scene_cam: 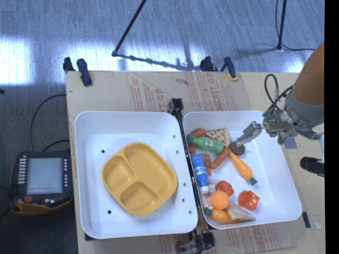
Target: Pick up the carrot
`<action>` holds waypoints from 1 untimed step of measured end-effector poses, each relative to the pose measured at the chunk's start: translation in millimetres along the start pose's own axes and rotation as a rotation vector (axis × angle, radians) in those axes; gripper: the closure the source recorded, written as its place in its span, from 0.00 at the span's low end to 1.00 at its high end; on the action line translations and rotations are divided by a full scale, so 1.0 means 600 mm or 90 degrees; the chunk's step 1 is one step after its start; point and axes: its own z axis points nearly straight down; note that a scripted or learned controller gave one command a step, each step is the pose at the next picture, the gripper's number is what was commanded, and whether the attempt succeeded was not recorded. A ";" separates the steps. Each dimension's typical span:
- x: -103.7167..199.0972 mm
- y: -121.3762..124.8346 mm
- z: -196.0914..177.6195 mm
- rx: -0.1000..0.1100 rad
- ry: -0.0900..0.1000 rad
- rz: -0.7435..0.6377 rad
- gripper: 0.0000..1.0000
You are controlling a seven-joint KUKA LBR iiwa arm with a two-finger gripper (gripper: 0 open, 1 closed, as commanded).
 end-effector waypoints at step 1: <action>-0.024 -0.060 0.243 0.003 0.001 -0.047 0.00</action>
